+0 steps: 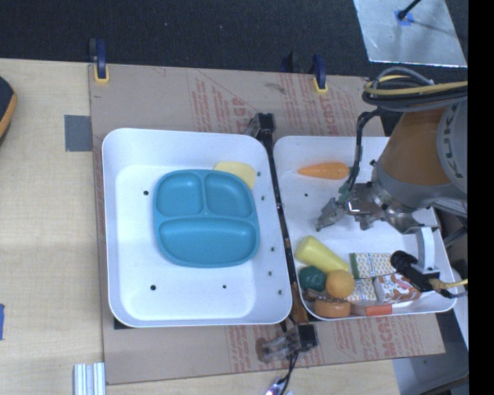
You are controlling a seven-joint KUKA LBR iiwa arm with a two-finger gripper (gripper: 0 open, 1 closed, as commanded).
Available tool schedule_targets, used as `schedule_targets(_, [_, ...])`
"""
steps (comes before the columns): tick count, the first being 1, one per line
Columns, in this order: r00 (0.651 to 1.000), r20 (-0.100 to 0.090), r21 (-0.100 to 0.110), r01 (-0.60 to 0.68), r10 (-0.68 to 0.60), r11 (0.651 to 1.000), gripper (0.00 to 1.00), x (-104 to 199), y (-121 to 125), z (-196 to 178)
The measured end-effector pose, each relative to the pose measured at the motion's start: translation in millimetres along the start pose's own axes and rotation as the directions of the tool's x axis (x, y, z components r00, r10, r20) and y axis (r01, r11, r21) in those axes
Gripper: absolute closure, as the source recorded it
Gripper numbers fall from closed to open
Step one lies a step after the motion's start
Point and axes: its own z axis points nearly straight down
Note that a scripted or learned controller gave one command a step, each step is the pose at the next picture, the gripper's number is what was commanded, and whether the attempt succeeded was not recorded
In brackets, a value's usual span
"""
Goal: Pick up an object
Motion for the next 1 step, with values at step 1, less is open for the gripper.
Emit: schedule_targets(1, [1.0,0.002,-0.001,0.0,0.0,1.0,0.0,-25.9,113.4,33.8])
